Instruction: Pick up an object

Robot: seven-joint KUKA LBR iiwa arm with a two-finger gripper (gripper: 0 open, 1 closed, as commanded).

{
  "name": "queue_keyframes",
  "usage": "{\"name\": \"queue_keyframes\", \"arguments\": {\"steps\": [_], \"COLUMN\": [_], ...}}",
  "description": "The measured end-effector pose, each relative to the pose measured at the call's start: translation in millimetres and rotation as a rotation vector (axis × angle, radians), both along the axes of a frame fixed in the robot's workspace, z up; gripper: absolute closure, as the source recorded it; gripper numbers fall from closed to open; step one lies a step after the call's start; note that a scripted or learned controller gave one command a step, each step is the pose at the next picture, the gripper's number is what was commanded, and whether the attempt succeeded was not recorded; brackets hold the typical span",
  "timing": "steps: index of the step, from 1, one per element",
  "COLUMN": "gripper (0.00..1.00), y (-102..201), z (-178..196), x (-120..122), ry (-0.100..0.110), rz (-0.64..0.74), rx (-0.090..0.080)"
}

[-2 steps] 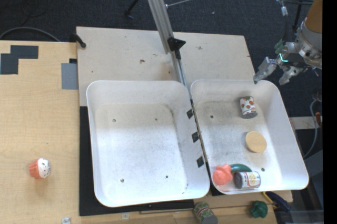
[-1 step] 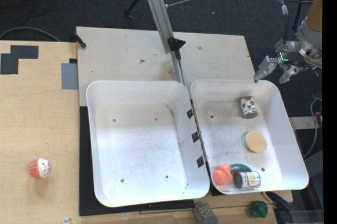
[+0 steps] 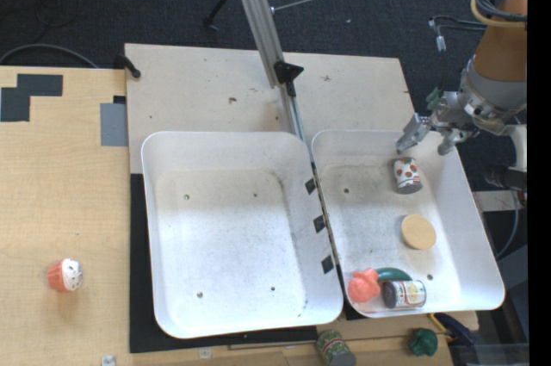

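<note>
Dark carpet runs behind the desk [image 3: 224,84], a pale board carrying two shallow white bins side by side. The left bin [image 3: 172,158] has a scuffed, speckled floor and lots of open room. The right bin [image 3: 469,209] is where all the stuff sits, with a row of black clips along the shared rim between them.

The end effector [image 3: 428,134] hangs over the right bin's 1 o'clock corner, fingers spread wide with nothing between them. Just below it, toward 6 o'clock, there's a small white cup [image 3: 407,175] with red and dark spots, lying tilted and apart from the fingers. Further toward 6 sits a flat tan disc [image 3: 418,232], looks like wood or cork. Down at the bin's bottom edge an orange-pink blob [image 3: 364,286], something green [image 3: 394,273] and a dark little jar [image 3: 405,294] huddle together, touching or nearly so.

Way off at 8 o'clock, a small red-and-white ball thing [image 3: 65,276] rests on light wood.
</note>
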State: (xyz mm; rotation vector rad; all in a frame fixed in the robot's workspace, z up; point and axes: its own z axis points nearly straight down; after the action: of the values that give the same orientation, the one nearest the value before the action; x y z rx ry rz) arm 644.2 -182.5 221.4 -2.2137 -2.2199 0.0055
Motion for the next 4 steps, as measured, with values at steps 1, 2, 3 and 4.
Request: {"name": "queue_keyframes", "arguments": {"steps": [1, 2, 3, 4], "gripper": [0.0, 0.0, 1.0, 1.0], "y": [-2.9, -8.6, -9.4, -8.8], "z": [-44.4, -96.1, -82.5, -20.5], "x": [-0.2, -8.8, -7.4, -12.6], "ry": [0.0, 0.0, -0.005, -0.011], "rz": [-0.002, -0.003, -0.004, -0.006], "rx": [-0.001, -0.001, -0.002, -0.003]}}
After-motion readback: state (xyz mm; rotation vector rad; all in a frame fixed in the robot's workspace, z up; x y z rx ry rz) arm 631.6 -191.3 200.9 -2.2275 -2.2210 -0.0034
